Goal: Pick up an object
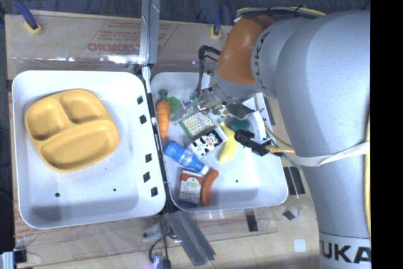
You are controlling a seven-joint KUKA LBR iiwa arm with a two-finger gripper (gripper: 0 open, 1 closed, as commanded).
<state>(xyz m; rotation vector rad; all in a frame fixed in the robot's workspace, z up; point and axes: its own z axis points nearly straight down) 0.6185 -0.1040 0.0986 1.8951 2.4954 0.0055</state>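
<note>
Objects to pick: all in the right bin (272, 189), none lifted as far as I can see. Going left to right from my feed: left bin (82, 198) carries a yellow divided plate (70, 129), sitting in its upper-left part, three compartments, nothing in them that I can make out. Between the two bins I see the divider wall with small black marks (148, 160) running down it. Just right of that wall, the carrot (163, 119) lies lengthwise, green top toward the far edge. Below it a blue bottle (185, 157) lies on its side, tilted, with a small printed packet (189, 186) near the bin's front edge under it and a red-orange sausage-shaped piece (208, 186) touching the packet's right side. Mid-bin there's a green mesh-patterned item (194, 123), and just below it a black-and-white card-like item (207, 143), then a yellow banana-like piece (227, 149) beside that. The gripper (217, 105) is down over the upper middle of the right bin, near the green item, with the orange band (238, 53) above it and the grey arm (321, 104) covering the bin's right side. A black part (247, 138) with cabling sticks out below the wrist. Fingers: cannot tell from this angle whether they're open or closed, the wrist hides them. The bench (88, 41) surface behind the bins shows faint red print.
</note>
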